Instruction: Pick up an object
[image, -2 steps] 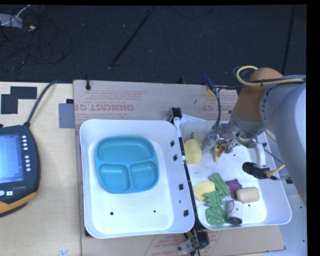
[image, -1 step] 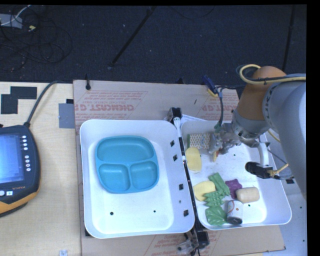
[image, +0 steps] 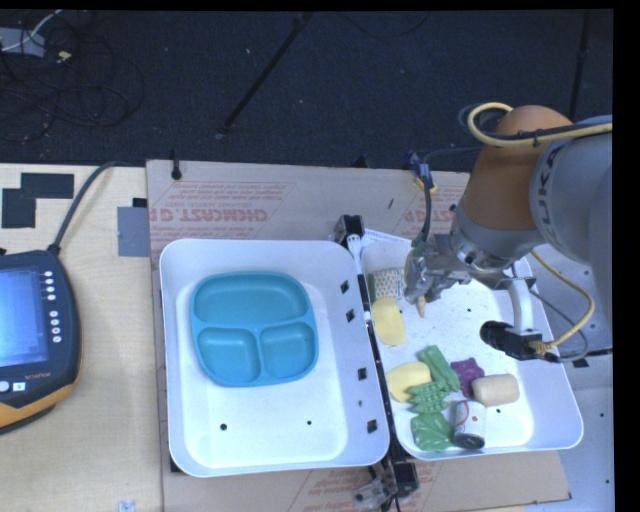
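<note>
My gripper (image: 418, 295) hangs over the upper left part of the right bin (image: 545, 425), open, with nothing between its fingers. Just below and left of it lies a pale yellow block (image: 388, 322), and a speckled green-white piece (image: 385, 284) sits beside it against the bin's left wall. Further down the bin are a second yellow piece (image: 408, 380), green toy pieces (image: 432, 398), a purple piece (image: 466, 373), a beige cylinder (image: 495, 388) and a small grey metal item (image: 465, 438).
The left bin (image: 200, 420) holds a blue divided plate (image: 254, 328). A black divider rail (image: 365, 340) runs between the bins. The arm's black cable fitting (image: 510, 340) hangs over the right bin's right side. A teach pendant (image: 30, 330) lies at far left.
</note>
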